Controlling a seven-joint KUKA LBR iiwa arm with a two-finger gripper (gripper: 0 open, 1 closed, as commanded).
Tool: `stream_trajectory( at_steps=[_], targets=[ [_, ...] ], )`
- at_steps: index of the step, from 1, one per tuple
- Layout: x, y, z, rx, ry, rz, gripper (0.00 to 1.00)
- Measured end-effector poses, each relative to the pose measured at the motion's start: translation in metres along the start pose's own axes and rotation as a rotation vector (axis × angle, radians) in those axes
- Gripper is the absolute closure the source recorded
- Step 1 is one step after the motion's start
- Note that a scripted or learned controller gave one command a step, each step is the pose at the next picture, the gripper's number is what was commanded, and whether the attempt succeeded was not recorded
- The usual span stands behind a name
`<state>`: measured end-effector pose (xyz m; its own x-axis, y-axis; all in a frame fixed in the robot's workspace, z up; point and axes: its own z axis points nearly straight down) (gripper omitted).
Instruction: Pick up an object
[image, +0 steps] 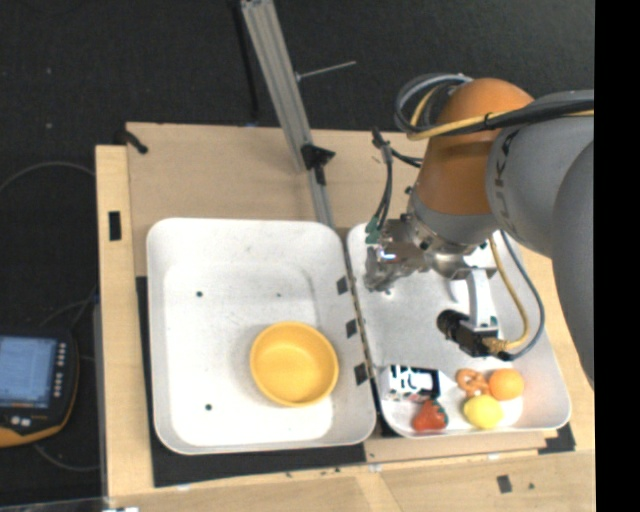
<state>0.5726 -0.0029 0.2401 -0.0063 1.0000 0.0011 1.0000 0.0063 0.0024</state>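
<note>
Gripper (382, 268) is hovering by the right white plastic bin's (420, 318) upper-left edge, near the divider; can't tell its state. Small round orange fruit (506, 384), yellow lemon (483, 411) & red strawberry (430, 416) are sitting along that bin's lower edge, w/ bare floor between. Shallow yellow bowl (293, 362) is lying in the left white bin (200, 300), lower centre of frame.

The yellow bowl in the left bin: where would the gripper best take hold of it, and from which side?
Probably by the rim, from above. The bowl sits upright with its mouth open to the camera, so one finger could go inside and one outside its thin wall. Its left edge looks best, since the left bin is bare there and the wall is farther away. The gripper is over the right bin.
</note>
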Motion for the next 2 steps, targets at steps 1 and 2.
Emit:
stream_trajectory(
  at_steps=[1, 2],
  targets=[
    [0.049, 0.032, -0.006, -0.001, 0.001, -0.002, 1.00],
    [0.092, 0.061, -0.008, 0.000, 0.000, 0.000, 1.00]
  ],
)
